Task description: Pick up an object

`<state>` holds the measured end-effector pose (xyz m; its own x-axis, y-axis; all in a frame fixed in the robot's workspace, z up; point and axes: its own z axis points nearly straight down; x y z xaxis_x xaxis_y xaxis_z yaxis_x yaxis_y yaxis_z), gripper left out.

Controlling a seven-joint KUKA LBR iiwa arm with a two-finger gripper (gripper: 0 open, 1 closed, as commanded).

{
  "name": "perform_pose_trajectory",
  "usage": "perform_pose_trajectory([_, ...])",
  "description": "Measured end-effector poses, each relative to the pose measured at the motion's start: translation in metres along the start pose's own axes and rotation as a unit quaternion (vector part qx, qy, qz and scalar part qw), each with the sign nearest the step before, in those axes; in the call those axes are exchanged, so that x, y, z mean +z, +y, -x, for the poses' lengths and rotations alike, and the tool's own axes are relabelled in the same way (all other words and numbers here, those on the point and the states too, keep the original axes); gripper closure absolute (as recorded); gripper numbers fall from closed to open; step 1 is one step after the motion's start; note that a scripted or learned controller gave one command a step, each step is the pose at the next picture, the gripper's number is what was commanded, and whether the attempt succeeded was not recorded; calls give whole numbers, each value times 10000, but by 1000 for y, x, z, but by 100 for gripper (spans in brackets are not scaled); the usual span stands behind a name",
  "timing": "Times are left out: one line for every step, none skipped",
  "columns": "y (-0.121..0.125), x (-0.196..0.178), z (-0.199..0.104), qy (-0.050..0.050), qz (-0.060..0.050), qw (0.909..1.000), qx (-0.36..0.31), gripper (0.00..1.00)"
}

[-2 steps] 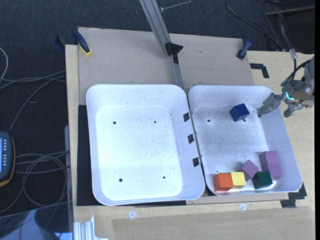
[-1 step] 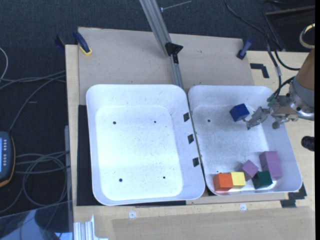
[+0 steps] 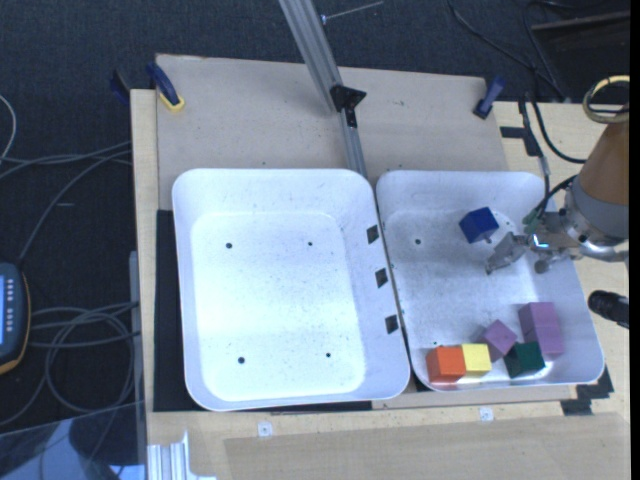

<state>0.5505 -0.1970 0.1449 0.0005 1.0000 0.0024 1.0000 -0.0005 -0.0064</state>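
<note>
The right bin (image 3: pixel 420 268) holds several blocks. A blue block (image 3: pixel 478 224) lies near its back, on the bin floor. Along the front edge sit an orange block (image 3: pixel 446 362), a yellow block (image 3: pixel 476 358), a small purple block (image 3: pixel 500 334), a larger purple block (image 3: pixel 543 326) and a dark green block (image 3: pixel 524 360). My gripper (image 3: pixel 520 260) hangs over the right side of this bin, just in front and to the right of the blue block. Its fingers are spread open with nothing between them.
The left bin (image 3: pixel 200 268) lies beside the right one, with small clips on the shared rim. A slanted metal pole (image 3: pixel 320 48) rises from behind the bins. Blue clamps (image 3: pixel 165 86) hold the board's back corners. Cables lie on the floor at left.
</note>
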Motion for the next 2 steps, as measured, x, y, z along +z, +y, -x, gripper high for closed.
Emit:
perform_pose_trajectory([-1, 49, -1, 2, -1, 10000, -4, 0])
perform_pose_trajectory([2, 34, 0, -8, 44, 10000, -8, 100])
